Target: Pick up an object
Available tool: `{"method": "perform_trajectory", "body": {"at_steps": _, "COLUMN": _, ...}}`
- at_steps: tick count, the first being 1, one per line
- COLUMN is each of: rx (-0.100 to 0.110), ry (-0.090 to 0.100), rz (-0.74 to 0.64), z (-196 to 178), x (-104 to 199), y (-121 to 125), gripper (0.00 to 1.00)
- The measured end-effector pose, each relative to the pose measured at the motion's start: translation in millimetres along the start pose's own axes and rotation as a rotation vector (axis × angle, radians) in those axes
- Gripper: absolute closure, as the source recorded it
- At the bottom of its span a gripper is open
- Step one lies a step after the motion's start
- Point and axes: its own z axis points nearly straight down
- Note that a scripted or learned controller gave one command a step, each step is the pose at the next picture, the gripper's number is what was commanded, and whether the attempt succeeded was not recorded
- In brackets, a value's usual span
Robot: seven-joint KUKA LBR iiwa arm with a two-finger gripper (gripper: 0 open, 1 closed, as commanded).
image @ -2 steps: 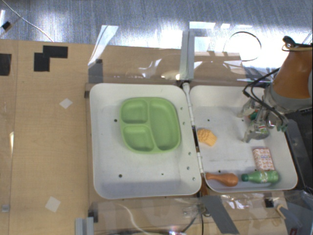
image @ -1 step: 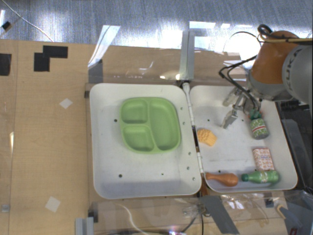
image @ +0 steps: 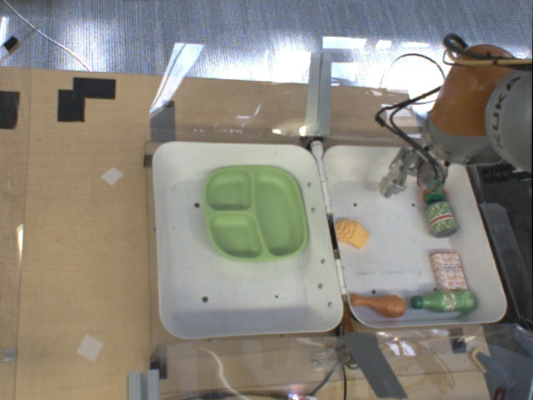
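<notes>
Nearest the camera, along the front wall of the right bin [image: 491, 248], lie a green bottle [image: 444, 302] and a brown, drumstick-shaped toy [image: 381, 305], each on its side with its long axis running left to right; the bottle's cap end points left, toward the toy's thicker end. By size, the scene is as follows. Largest is the table [image: 75, 248], which carries the two white bins side by side. In the left bin [image: 179, 307] rests a green divided plate [image: 254, 212], roughly centred. The arm [image: 475, 98] reaches in over the far right corner of the right bin, and its hand [image: 398, 183] hangs above bare bin floor with the fingers a little apart and nothing between them. Just to the right of the hand lies a small green-labelled bottle [image: 439, 213] on its side, long axis running front to back with the red cap end pointing away from the camera. This is judged the likeliest object to pick, being closest. It appears light, stiff and smooth, so it may roll or slip; take hold across the label at mid-body, fingers square to the long axis. A pink carton [image: 448, 270] lies nearer the front, flat-sided and probably easy to grip across its short sides. Smallest is a yellow, lumpy item [image: 352, 234] beside the divider, which may be softer.
</notes>
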Motion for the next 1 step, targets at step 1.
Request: {"method": "perform_trajectory", "body": {"at_steps": 1, "rx": 0.001, "ry": 0.007, "rz": 0.255, "z": -96.7, "x": 41.8, "y": 27.6, "gripper": 1.00}}
